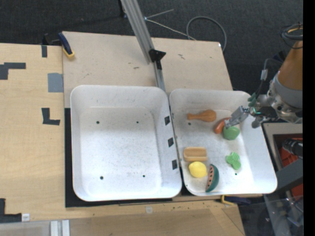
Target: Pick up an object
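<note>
At the bottom of the right shallow white bin (pixel 256 181) lies a striped watermelon-slice toy (pixel 212 178) with a green rind, just right of a round yellow lemon-like toy (pixel 197 169). Just above the lemon sits a tan sandwich-shaped block (pixel 195 154). To the right of these, toward the lower right of the frame, lies a small leafy green toy (pixel 233 160). Higher up, a rounded green ball-like toy (pixel 231 132) rests touching a small orange-red piece (pixel 219 127). The two-finger gripper (pixel 237 117) reaches in from the right edge and hangs directly over this green toy; whether its fingers are spread or closed cannot be made out. Left of it, a brown drumstick-shaped toy (pixel 202 115) lies across the upper part of the bin. The left white bin (pixel 78 132) fills the centre-left.
</note>
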Tool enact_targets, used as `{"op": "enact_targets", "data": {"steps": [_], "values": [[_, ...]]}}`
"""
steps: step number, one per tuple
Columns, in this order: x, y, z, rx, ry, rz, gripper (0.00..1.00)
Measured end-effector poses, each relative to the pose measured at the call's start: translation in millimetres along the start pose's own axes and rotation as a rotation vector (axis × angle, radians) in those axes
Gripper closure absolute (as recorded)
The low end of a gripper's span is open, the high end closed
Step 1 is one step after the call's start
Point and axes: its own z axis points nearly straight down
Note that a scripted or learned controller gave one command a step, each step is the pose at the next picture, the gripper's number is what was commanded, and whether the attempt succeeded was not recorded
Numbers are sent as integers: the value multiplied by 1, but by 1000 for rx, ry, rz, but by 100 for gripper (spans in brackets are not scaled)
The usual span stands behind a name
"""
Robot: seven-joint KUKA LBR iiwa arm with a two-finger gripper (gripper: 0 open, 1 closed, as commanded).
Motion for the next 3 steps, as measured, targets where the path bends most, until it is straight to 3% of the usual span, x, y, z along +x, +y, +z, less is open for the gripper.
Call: {"op": "enact_targets", "data": {"steps": [1, 2, 3], "values": [[0, 0, 0, 0, 0, 0, 0], [3, 6, 61, 6, 1, 1, 0], [4, -3, 109, 6, 1, 2, 0]]}}
